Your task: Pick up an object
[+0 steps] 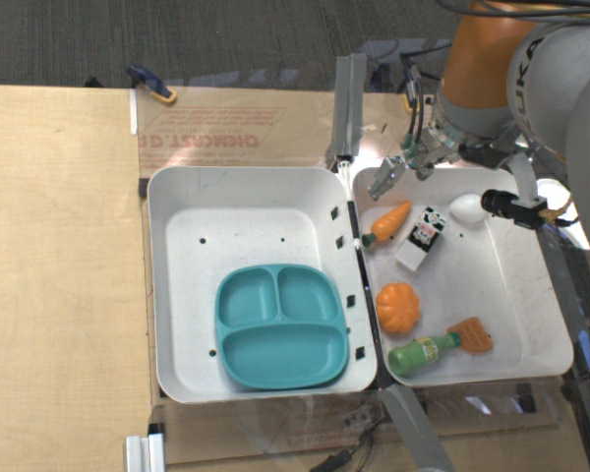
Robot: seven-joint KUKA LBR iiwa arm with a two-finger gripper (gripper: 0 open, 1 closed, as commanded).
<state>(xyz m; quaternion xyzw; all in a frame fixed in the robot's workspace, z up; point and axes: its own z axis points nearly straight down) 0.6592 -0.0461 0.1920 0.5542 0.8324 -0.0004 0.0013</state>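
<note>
Hanging over the right bin's (pixel 531 362) back-left corner, claw (pixel 398 170) looks open w/ nothing between fingers. Carrot (pixel 390 221) lies just below it, near, not touching. Arm hides bin's far rim; white egg (pixel 467 207) hard to make out vs bin. Also in right bin: carton (pixel 420 239), pumpkin (pixel 397 307), bottle (pixel 423 352), orange bit (pixel 472 335). Left bin (pixel 177 264): teal tray (pixel 280 325).

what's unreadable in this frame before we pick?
- Pincer: small, in glare at the right bin's far edge; its state is unclear.
- White object: washed out against the right bin; the arm's black fitting covers its right side.
- Black-and-white carton: print too small to read.
- Green bottle: label unreadable.
</note>
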